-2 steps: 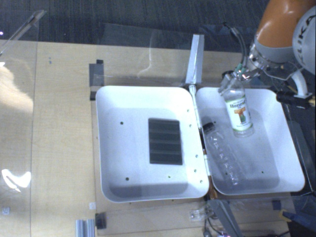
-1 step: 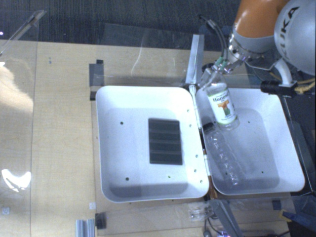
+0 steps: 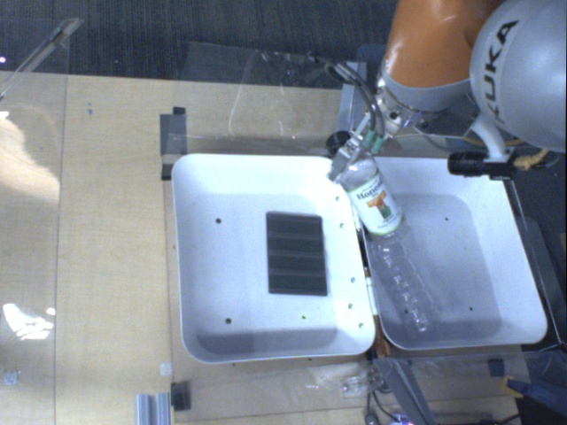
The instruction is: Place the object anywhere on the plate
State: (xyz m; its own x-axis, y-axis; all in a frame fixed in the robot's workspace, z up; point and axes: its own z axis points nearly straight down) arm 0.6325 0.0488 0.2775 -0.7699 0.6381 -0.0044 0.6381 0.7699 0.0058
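A clear plastic bottle (image 3: 379, 209) with a white and orange label stretches diagonally along the left side of the right bin (image 3: 496, 264). Its upper end sits between the fingers of my gripper (image 3: 353, 158), which is shut on it above the wall between the two bins. The bottle's see-through lower body runs down toward the right bin's front. The plate (image 3: 297, 253) is a dark ribbed rectangle lying flat in the middle of the left bin (image 3: 213, 193), to the left of and below the gripper.
The arm's orange band and grey wrist (image 3: 443, 34) hang over the back of the right bin. Cables and a black fitting (image 3: 478, 163) sit at that bin's back edge. The bench's wood top (image 3: 89, 237) lies to the left.
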